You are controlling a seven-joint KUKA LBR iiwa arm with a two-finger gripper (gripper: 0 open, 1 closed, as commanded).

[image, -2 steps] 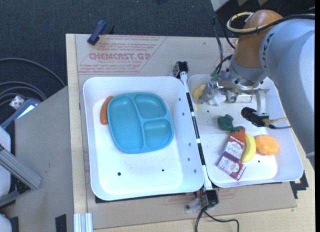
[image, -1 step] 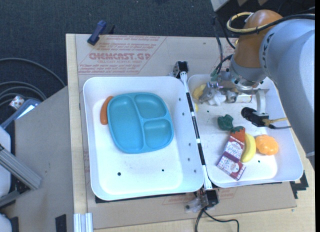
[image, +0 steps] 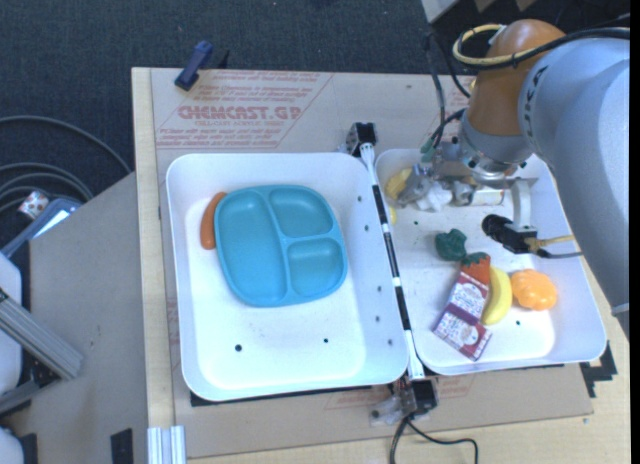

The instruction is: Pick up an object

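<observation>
Right bin (image: 575,342): red-and-white carton (image: 463,316) nearest the front, banana (image: 497,295) touching its right side, orange (image: 533,289) just right of the banana. Green toy (image: 452,244) behind the carton. Claw (image: 432,184) down at the bin's back-left corner over a yellow-and-white item (image: 405,186); can't tell its opening. Left bin (image: 190,252): blue divided tray (image: 280,244).

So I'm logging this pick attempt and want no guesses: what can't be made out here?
- Gripper: the wrist above hides its fingers, so its grip is unreadable.
- Pale yellow object beside it in the right bin: partly covered by the gripper, identity unclear.
- Orange item in the left bin: mostly under the blue tray.
- Red carton: print too small to read.
</observation>
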